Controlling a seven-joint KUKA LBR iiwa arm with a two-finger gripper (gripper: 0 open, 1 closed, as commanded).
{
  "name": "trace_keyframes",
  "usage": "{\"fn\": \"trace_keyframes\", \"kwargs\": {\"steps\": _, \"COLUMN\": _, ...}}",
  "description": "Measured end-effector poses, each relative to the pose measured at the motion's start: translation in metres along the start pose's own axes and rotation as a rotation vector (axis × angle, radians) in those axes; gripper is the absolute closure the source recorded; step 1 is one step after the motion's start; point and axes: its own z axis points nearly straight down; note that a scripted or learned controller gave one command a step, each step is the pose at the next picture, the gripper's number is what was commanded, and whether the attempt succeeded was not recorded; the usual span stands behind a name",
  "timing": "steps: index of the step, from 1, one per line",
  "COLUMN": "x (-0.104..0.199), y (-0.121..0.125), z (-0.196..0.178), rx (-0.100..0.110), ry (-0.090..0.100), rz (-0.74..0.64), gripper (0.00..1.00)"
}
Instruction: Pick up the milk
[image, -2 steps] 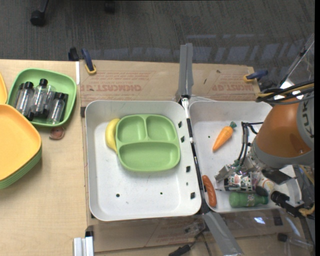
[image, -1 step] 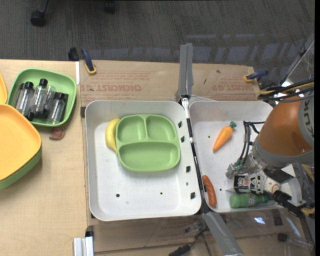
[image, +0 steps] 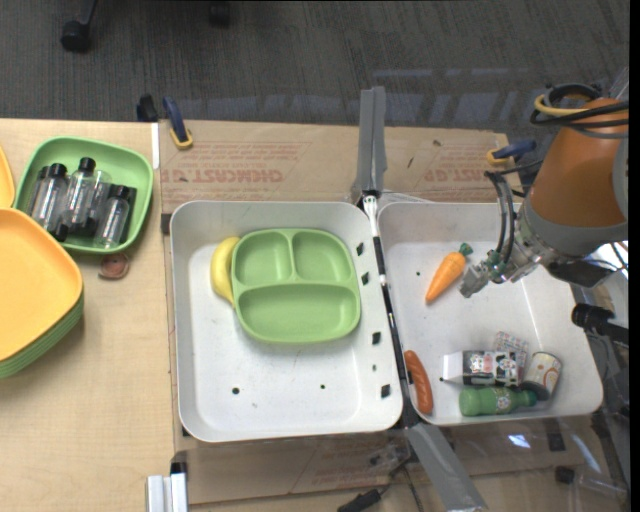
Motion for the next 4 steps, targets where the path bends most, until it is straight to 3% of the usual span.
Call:
{"fn": "trace_keyframes", "kwargs": {"steps": 1, "x": 0.045, "y": 0.038, "z": -0.004, "rx": 0.000, "ry": -0.001, "rz": -0.111, "gripper": 1.00}}
{"fn": "trace_keyframes", "kwargs": {"steps": 2, "x": 0.048, "y": 0.074, "z": -0.004, "rx": 0.000, "ry": -0.001, "rz": -0.154, "gripper": 1.00}}
{"fn": "trace_keyframes", "kwargs": {"steps": 3, "x": 0.022, "y": 0.105, "z": -0.037, "rx": -0.001, "ry": -0.002, "rz": -0.213, "gripper": 1.00}}
{"fn": "trace_keyframes", "kwargs": {"steps": 4, "x": 0.066, "y": 0.103, "z": -0.004, "rx": 0.001, "ry": 0.001, "rz": -0.270, "gripper": 1.00}}
